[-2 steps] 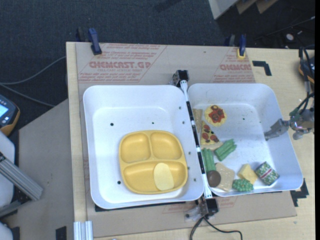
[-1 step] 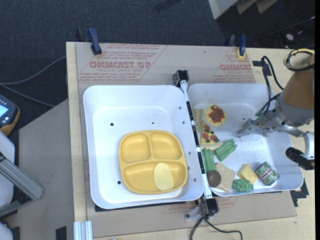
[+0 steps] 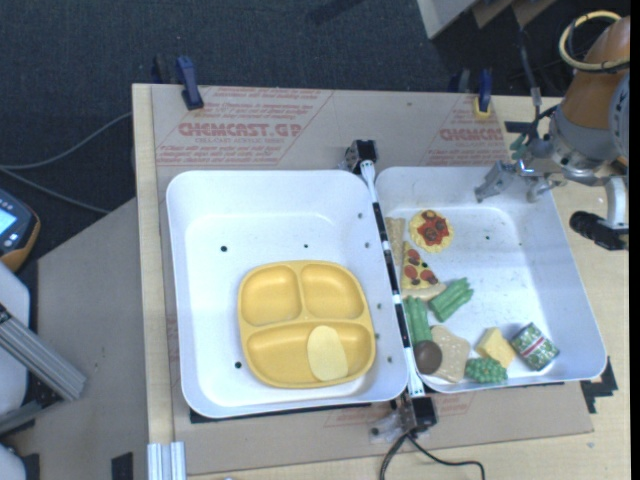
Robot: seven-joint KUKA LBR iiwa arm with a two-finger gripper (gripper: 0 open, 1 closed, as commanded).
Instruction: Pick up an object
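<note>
Toy food is what you are after, and it lies heaped in the right bin [image 3: 560, 268], crowded along the wall shared with the left bin [image 3: 200, 268] and along the near edge. I judge this pile is the stock to pick from: the pizza slice [image 3: 431, 229] lies farthest back, the green vegetable [image 3: 450, 298] mid-bin, and the yellow block [image 3: 495, 346] and small printed packet [image 3: 534, 347] sit near the front. The left bin carries a yellow divided plate [image 3: 300, 320] with a pale oval piece [image 3: 324, 352] in its front compartment, likely a drop-off spot.

Your tool [image 3: 512, 176] hangs at the right bin's far edge, above bare floor, with nothing between its prongs. Whether it is released or clenched you cannot tell from this slant. The pizza slice is the nearest item, to its left and nearer the camera; the rest lie well apart from it, toward the front.
</note>
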